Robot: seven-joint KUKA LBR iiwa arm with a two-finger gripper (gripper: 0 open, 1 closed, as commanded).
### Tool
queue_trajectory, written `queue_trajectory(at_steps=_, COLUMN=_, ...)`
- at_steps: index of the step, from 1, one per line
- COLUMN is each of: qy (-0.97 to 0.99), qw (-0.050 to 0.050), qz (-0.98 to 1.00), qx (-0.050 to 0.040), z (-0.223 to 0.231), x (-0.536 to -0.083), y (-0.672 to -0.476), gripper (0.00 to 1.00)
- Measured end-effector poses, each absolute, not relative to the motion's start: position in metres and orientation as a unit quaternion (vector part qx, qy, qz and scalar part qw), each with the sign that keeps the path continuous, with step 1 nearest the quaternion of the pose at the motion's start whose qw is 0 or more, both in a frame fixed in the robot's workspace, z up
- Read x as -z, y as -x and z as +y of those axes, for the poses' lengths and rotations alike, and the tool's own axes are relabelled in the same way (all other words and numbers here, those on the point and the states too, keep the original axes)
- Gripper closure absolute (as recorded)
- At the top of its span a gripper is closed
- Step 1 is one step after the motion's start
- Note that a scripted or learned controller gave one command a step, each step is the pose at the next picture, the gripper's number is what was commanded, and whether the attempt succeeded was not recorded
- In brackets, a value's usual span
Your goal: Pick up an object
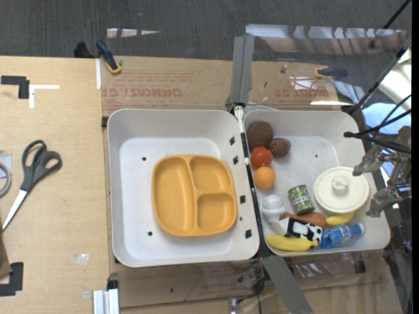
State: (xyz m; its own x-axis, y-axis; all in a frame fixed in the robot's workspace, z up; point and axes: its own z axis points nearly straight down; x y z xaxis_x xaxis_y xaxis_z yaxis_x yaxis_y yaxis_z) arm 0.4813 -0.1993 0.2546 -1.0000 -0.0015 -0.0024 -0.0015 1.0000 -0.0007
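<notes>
Scissors (33, 169) lie way out on the bench, well to the left of the left bin (124, 195), nothing to do with the job. That left bin only has the yellow divided plate (194, 195) sitting in the middle of it. All the pickable stuff is in the right bin (327, 142), so I'll use that as my landmark. Along its left wall: a brown ball (260, 134), a dark red fruit (280, 147) just beside it, a tomato (261, 156), an orange (264, 177). Toward its near edge there's a banana (288, 243), a blue bottle (340, 235) and a small green can (300, 199). A white lidded bowl (340, 190) sits near its right wall.

The gripper (383, 182) hangs at the right bin's right rim, just beside that bowl. It's mostly wires and metal bits at the picture's edge, so I honestly can't tell how the fingers are set, and I see nothing held in them.

My read: this is the very start, the approach step, nothing picked yet. Next move calls for choosing a target, probably something near the right wall, getting over it and coming down without bumping the neighbours.
</notes>
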Motion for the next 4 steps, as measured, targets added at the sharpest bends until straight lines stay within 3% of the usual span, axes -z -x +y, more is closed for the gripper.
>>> queue_trajectory(at_steps=1, qy=0.072, qw=0.012, qz=0.997, qx=0.0041, z=-0.148, x=-0.114, y=-0.497, gripper=0.00)
queue_trajectory(at_steps=2, qy=0.088, qw=0.004, qz=0.996, qx=0.0003, z=-0.096, x=-0.094, y=-0.562, gripper=0.00)
queue_trajectory(at_steps=3, qy=0.057, qw=0.018, qz=0.998, qx=0.0039, z=-0.118, x=-0.100, y=-0.495, gripper=0.00)
queue_trajectory(at_steps=4, qy=0.046, qw=0.003, qz=0.999, qx=0.0008, z=-0.192, x=-0.184, y=-0.570, gripper=0.00)
